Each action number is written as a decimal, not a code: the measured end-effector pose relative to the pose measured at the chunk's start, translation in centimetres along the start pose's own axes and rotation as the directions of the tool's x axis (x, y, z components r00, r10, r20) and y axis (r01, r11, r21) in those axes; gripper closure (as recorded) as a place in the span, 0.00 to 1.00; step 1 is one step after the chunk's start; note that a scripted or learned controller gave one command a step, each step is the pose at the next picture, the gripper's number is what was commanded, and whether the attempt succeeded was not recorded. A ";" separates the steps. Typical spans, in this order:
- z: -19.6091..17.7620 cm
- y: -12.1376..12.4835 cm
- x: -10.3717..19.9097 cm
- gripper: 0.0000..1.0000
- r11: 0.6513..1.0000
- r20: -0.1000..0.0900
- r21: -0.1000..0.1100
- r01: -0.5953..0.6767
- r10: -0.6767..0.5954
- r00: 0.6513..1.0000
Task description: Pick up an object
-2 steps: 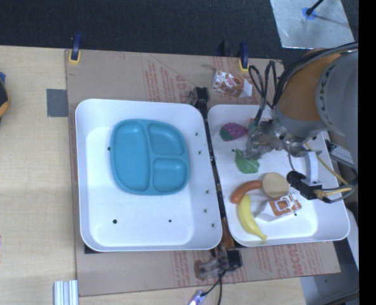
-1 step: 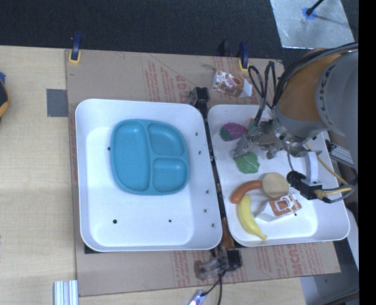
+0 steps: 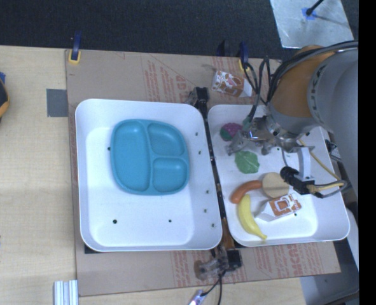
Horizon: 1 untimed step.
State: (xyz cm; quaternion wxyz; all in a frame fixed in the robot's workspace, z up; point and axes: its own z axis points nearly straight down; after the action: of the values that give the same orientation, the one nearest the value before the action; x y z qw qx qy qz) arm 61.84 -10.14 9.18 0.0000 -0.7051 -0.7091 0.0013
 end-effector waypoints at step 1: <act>0.0 3.8 0.2 0.00 1.000 -0.002 0.001 -0.002 0.002 1.000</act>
State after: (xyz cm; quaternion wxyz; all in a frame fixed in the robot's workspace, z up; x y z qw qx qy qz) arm 65.63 -9.95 9.21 0.0012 -0.7058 -0.7084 0.0008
